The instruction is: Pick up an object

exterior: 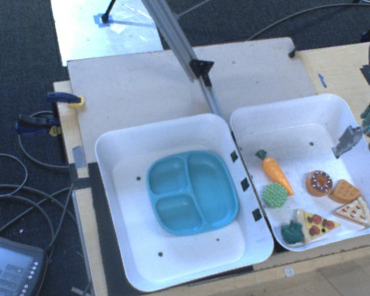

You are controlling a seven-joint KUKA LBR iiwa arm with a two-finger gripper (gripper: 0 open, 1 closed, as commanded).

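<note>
The right bin [292,119] holds several toy foods along its front half: an orange carrot [275,171], a green round piece [274,195], a chocolate donut [319,182], a waffle wedge [345,191], two pizza slices [355,213] [318,224] and a dark green broccoli piece [292,233]. My gripper [363,140] hangs over the bin's right rim, up and to the right of the donut. It is open, and nothing sits between its fingers [345,141].
The left bin [136,257] carries a blue divided plate [193,192]. A grey metal pole [177,36] slants down from the top to the gap between the bins. A blue clamp [64,98] and cables lie off the bench's left side, near a teach pendant [8,273].
</note>
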